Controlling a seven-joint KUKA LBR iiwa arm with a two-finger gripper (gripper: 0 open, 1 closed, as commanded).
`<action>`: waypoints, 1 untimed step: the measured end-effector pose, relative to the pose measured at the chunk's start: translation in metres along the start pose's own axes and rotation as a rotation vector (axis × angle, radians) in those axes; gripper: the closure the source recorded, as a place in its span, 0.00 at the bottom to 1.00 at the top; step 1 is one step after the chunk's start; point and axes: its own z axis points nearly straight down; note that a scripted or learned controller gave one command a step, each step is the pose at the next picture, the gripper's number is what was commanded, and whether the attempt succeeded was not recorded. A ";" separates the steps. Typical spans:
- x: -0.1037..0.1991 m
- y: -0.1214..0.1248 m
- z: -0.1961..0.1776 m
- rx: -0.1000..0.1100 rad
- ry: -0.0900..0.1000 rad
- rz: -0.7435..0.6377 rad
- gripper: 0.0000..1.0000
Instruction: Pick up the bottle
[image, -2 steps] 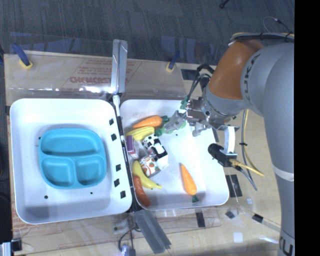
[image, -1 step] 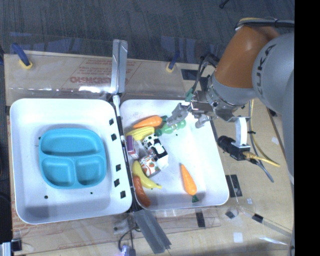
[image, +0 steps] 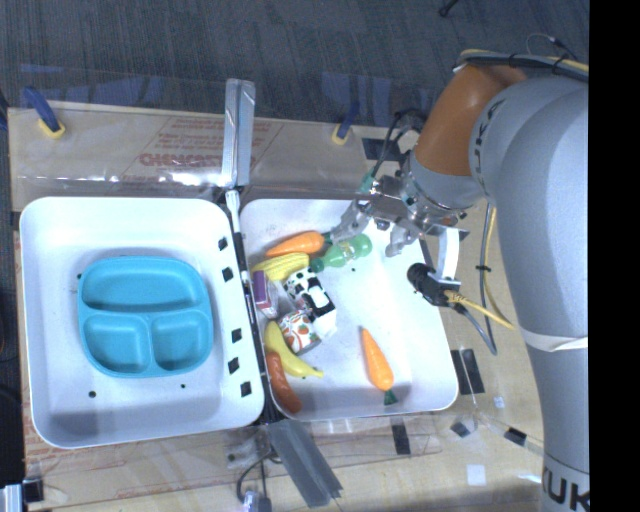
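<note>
From above, the desk (image: 120, 140) carries two shallow white bins side by side. The left bin (image: 40, 300) holds a blue divided tray (image: 147, 313) with three compartments, lying flat near its middle.

The right bin (image: 420, 370) holds a cluster of toys along its left wall. At the far end lies an orange carrot (image: 296, 243), with a yellow banana (image: 283, 266) just on its near side. The green bottle (image: 346, 250) lies on its side just right of that carrot, in the far part of the bin. Nearer are a black-and-white toy (image: 314, 295), a small red-and-white can (image: 298, 330), a second banana (image: 284, 355) and a reddish sausage-like piece (image: 281, 385) against the near left corner. A second carrot (image: 376, 360) lies apart from the cluster, toward the near right.

The grey arm (image: 530, 200) reaches in from the right, its orange band (image: 455, 115) above the wrist. The tool (image: 372, 226) sits at the bottle's far right end, its fingers spread apart, one touching or just beside the bottle; the bottle is not clamped between them.
</note>
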 end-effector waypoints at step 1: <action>-0.010 0.049 0.100 -0.013 0.002 -0.019 0.00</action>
